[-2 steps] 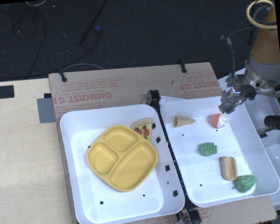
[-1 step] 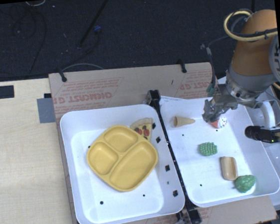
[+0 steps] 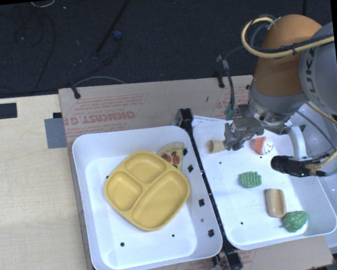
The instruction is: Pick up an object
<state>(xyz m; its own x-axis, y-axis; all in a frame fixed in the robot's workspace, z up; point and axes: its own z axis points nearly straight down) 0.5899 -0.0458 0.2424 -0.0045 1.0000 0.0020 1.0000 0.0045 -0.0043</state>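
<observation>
2 white bins point(image 3: 91, 170): left w/ 1 yellow divided plate point(image 3: 147, 190), 1 pizza slice point(image 3: 172, 154); right w/ approx. 5 toy foods point(image 3: 250, 179).

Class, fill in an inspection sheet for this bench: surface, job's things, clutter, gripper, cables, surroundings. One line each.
Surface: two white bins, left bin and right bin, on cardboard.
Job's things: right bin holds a small cone, red-and-white piece, green bumpy piece, tan roll, green leafy piece.
Clutter: yellow divided tray and pizza slice in left bin.
Gripper: gripper over right bin's far edge; finger state unclear.
Cables: yellow hose on arm; black leads behind.
Surroundings: wooden bench, dark floor.
</observation>
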